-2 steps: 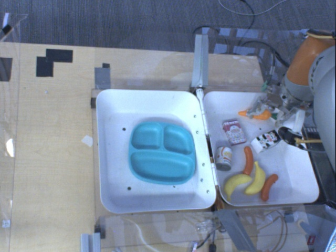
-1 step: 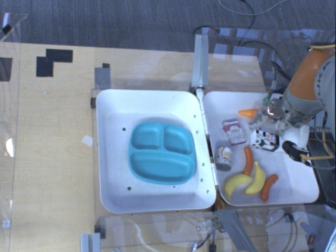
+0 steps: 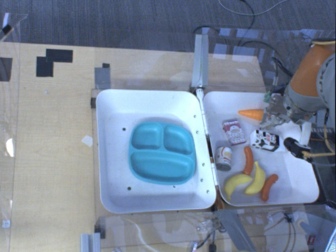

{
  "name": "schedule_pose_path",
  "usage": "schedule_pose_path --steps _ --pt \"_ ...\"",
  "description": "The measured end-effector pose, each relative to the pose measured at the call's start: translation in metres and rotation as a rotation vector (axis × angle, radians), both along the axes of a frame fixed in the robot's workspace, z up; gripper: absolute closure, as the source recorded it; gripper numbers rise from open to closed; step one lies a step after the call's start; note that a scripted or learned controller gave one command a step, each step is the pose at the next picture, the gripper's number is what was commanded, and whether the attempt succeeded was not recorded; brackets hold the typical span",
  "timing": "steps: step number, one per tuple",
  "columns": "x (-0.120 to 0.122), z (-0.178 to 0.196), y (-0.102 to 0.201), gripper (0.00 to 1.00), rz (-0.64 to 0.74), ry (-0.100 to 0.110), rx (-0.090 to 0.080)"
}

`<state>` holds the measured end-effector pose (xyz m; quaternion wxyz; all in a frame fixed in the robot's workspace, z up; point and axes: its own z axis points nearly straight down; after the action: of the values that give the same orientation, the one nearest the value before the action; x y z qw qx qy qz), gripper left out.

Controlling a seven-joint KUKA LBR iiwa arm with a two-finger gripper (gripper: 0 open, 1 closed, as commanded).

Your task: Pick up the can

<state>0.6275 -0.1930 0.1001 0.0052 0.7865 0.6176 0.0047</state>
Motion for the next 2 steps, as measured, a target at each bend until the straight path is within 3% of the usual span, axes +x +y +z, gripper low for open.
schedule_pose_path --steps 1,2 --pt "-0.076 0.009 0.000 1.00 0.176 0.008 0.000" --pt "-0.061 -0.001 0.001 1.00 0.200 0.008 0.000"
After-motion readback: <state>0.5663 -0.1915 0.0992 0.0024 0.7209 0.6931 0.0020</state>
